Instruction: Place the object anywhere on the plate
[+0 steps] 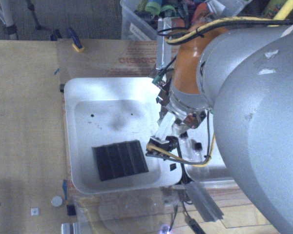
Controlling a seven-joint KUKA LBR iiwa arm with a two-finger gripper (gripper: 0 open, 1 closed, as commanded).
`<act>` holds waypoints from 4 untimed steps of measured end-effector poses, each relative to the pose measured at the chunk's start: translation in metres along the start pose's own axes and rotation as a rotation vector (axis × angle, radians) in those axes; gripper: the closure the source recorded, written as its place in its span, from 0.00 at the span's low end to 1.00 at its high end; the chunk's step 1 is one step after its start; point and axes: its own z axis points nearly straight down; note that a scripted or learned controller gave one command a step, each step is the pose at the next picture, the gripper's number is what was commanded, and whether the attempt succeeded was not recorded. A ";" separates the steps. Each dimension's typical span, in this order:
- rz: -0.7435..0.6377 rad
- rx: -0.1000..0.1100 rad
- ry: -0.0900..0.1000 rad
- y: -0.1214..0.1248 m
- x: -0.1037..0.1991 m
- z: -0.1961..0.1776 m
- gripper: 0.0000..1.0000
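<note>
Overhead, white bin (102, 108) sits on desk (24, 106). Black ribbed slab (120, 160) lies flat on bin floor, close to bin's lower wall. Grey arm (249, 101) leans over bin's right rim, wrist just beside slab. Jaws: cannot tell whether spread or pressed together.

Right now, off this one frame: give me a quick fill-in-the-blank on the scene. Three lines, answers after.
1. The black plate lies inside the white ____.
2. The band above the arm's wrist is coloured ____.
3. The arm reaches in from the picture's ____ side.
Missing words: bin; orange; right.
</note>
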 end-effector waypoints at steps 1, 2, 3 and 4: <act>-0.286 -0.002 0.001 -0.011 0.071 -0.093 1.00; -0.705 -0.005 0.002 0.047 0.051 -0.218 1.00; -0.831 -0.002 0.000 0.128 -0.021 -0.220 1.00; -1.128 -0.011 0.002 0.135 0.039 -0.221 1.00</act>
